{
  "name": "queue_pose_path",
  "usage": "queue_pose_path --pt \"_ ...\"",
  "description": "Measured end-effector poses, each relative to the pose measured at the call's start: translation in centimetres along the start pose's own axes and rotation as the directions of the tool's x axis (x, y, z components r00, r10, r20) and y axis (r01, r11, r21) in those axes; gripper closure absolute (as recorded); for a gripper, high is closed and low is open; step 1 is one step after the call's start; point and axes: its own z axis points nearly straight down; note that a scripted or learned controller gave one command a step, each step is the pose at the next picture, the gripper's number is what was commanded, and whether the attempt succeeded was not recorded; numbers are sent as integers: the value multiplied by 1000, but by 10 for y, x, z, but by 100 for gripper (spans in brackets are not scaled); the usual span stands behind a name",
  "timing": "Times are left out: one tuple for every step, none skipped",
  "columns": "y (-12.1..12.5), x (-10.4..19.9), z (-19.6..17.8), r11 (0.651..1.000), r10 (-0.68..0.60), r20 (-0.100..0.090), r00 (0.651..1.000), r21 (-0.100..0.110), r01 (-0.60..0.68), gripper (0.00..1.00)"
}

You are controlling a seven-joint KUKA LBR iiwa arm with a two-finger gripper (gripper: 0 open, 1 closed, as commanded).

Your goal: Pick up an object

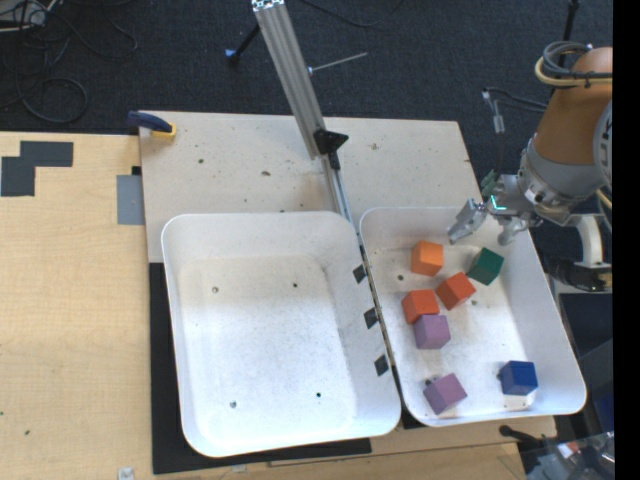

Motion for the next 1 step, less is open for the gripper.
queue_pose_path --pt "1 0 -2 1000 -3 2 1000 -3 3 0"
